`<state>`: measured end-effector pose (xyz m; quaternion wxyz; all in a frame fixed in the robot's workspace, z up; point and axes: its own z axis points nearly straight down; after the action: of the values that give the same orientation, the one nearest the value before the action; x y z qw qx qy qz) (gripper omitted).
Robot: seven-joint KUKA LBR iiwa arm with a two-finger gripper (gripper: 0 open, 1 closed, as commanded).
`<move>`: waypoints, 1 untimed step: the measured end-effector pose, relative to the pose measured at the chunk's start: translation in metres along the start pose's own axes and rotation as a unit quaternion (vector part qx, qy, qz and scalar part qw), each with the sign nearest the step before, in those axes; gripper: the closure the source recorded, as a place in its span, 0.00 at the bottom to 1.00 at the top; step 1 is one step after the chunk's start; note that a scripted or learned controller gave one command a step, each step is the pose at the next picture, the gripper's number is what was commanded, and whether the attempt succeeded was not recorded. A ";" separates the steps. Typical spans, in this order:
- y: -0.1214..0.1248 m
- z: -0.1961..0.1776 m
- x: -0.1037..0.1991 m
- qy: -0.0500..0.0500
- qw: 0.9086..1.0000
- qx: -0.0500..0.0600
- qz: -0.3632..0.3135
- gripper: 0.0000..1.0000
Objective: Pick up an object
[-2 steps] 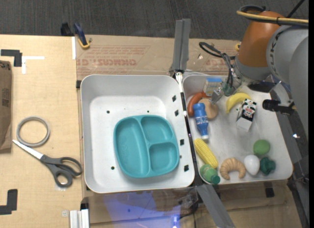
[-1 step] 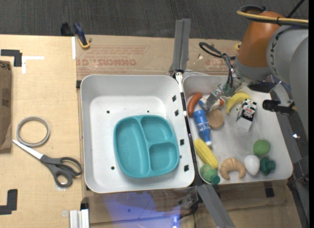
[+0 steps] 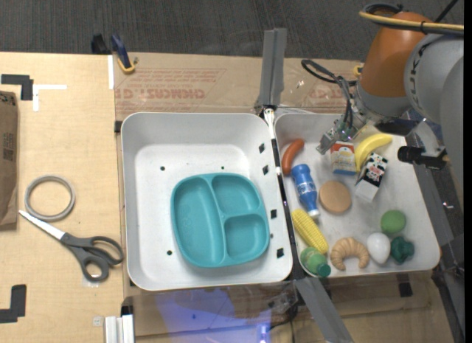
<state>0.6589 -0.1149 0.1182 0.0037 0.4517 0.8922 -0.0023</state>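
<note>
The right white bin (image 3: 424, 220) is crowded; bare floor shows only along its far wall. The end effector (image 3: 335, 141) descends from the right, over a small white-and-red carton (image 3: 343, 158) beside a yellow banana (image 3: 371, 147); its finger state is unclear.

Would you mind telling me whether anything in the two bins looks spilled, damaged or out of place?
Nothing stands out. The teal divided tray lies flat in the left bin. The toy foods, such as the banana, corn and croissant, lie loose in the right bin, unspilled. The claw hovers there.
</note>
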 end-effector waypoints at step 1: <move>-0.018 -0.148 -0.027 0.002 0.997 0.000 0.081 1.00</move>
<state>0.6596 -0.1464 0.2669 0.0019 0.5221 0.8529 -0.0005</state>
